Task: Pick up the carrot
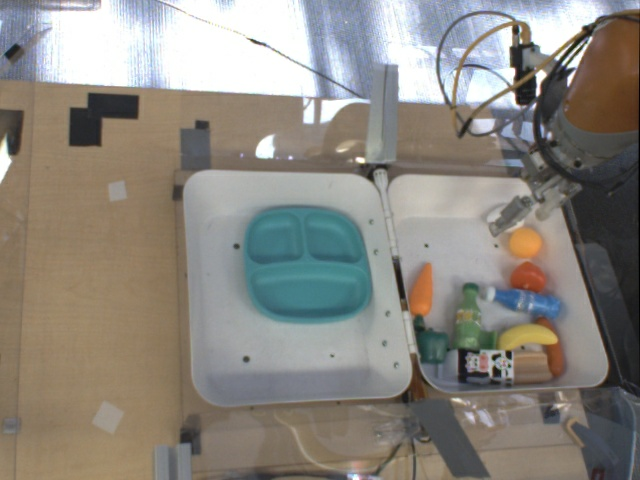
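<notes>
The carrot (422,288) is small and orange and lies almost upright against the left wall of the right bin (450,218). My gripper (530,206) hangs over the bin's far right part, just above an orange ball (525,242), well to the right of the carrot and further back. Its fingers stand open with nothing between them.
A teal divided plate (308,263) lies in the left bin (215,298). Near the carrot stand a green bottle (468,318) and a teal piece (432,345). A red tomato (528,275), blue bottle (525,301), banana (527,337) and black-and-white box (485,366) crowd the front right.
</notes>
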Robot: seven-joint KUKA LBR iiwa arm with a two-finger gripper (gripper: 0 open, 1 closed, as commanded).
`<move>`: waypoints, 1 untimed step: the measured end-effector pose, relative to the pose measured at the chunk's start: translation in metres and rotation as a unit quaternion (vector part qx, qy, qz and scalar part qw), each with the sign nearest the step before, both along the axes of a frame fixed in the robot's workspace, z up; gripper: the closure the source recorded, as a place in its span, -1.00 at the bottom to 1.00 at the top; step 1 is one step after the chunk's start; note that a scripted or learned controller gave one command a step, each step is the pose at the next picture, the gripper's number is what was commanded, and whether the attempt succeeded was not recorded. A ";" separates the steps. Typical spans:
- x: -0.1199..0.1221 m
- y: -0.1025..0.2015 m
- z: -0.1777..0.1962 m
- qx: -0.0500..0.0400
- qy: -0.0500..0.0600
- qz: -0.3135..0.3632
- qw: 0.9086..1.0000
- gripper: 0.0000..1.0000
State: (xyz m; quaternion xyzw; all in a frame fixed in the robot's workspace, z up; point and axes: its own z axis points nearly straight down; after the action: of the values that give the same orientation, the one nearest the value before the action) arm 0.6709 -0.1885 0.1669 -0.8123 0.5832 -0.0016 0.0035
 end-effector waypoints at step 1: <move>0.000 0.003 0.087 -0.003 -0.004 0.196 0.981 -1.00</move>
State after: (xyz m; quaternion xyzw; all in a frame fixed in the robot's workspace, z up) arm 0.6711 -0.1856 0.2544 -0.9107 0.4131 -0.0060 0.0031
